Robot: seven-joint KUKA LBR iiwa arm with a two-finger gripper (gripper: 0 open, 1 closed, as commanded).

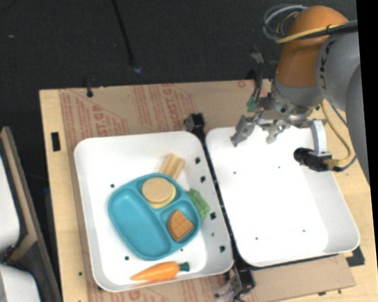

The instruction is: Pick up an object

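My gripper (258, 132) hangs over the far edge of the right bin (284, 198), its two fingers spread apart with nothing between them. In the left bin (94, 187) lies a blue divided tray (148, 217) holding a round tan cookie (159, 190) and a brown waffle piece (180, 224). A tan wooden block (172, 165) rests at the tray's far edge, a green piece (200, 203) lies at its right side, and an orange carrot (161, 271) lies along the bin's near wall.
The two white bins meet at a dark divider (213, 191) with a black clip (194, 122) at its far end. A black cable fitting (311, 158) hangs from the arm over the right bin's right side. A cardboard sheet (127, 106) lies beneath the bins.
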